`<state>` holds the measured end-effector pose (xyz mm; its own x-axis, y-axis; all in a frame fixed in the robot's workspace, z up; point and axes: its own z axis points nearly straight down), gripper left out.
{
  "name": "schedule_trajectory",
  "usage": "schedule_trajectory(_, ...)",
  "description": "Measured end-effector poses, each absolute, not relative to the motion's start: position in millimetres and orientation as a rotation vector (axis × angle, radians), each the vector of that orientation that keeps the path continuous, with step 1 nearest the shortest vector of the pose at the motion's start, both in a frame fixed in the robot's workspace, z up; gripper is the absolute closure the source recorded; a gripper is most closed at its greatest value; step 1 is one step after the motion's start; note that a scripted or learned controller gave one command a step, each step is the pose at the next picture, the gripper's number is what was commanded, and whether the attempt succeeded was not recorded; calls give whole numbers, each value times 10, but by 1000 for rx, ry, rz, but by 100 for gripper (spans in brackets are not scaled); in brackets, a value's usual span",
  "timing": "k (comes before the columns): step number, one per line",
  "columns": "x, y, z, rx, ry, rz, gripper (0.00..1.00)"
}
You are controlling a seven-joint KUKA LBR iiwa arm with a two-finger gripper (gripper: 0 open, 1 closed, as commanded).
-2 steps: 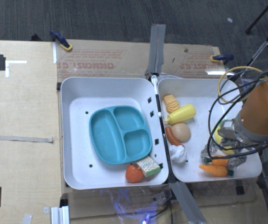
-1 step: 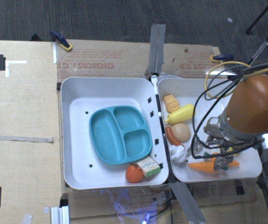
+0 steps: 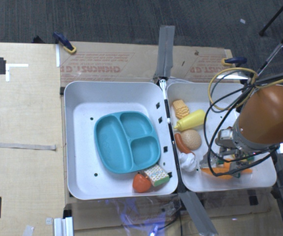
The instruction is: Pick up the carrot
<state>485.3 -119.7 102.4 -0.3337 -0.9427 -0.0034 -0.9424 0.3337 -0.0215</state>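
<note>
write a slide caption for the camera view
Robot hand low over the carrot in the right bin; blue plate sits in the left bin.

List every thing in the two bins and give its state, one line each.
carrot: lying flat in the right bin, under the gripper
gripper: low over the carrot
blue plate: flat in the left bin, compartments bare
tomato: beside the plate's near edge
yellow bottle: lying on its side
</note>
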Motion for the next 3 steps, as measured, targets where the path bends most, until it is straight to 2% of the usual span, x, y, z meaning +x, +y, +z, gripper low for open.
schedule_trajectory(1, 4888, -1196, 1136, -1802, 2547, -34, 100)
schedule_trajectory(2, 4884, -1197, 1128, -1803, 2548, -32, 0)
schedule_trajectory(3, 4909, -1185, 1223, -1798, 2546, -34, 100)
